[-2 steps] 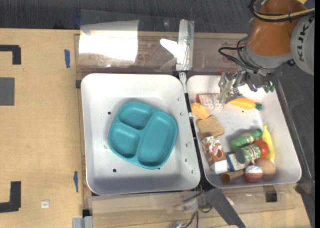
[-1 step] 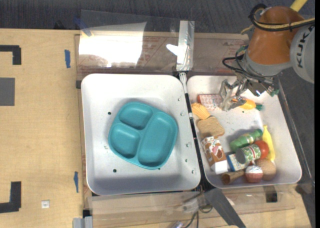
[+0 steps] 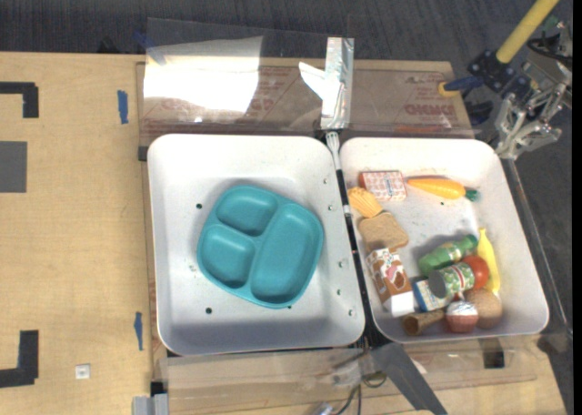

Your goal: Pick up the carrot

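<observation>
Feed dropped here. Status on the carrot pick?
End effector outside right bin's far corner. Carrot untouched near far wall. Small box beside it.

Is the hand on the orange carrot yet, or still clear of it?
Apart. The camera view shows the hand outside the right white bin's far corner, with bare bin floor between it and the orange carrot.

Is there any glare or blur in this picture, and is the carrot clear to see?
Camera view: strong glare on the clear sheet behind the left bin; the carrot is sharp and evenly lit; the gripper at the right edge looks slightly soft.
</observation>
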You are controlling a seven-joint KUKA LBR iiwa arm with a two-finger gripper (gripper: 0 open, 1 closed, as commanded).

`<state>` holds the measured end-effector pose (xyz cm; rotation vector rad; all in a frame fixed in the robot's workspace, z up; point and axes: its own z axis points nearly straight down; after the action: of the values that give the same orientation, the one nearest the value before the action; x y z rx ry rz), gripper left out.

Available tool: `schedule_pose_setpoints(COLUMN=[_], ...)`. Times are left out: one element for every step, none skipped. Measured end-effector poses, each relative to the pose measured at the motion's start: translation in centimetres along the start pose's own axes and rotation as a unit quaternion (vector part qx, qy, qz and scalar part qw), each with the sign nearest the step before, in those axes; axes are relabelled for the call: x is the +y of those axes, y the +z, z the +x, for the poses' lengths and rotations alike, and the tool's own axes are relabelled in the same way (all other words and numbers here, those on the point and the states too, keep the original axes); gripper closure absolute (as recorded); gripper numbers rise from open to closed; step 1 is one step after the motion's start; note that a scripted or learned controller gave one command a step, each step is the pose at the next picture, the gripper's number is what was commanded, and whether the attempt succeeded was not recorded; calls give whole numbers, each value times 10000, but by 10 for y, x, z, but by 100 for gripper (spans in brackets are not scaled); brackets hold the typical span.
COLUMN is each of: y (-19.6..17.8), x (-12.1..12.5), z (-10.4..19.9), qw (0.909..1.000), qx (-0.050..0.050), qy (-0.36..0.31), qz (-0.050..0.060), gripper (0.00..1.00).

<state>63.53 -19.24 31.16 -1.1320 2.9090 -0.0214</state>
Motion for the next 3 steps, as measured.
schedule_pose_setpoints(y=[9, 181, 203], x=[3, -7, 8], z=[-1, -27, -34], qw=[10000, 9991, 9972], qx=[30, 73, 21], qy=[-20, 384, 742], qz=[-75, -143, -46], gripper=[0, 0, 0])
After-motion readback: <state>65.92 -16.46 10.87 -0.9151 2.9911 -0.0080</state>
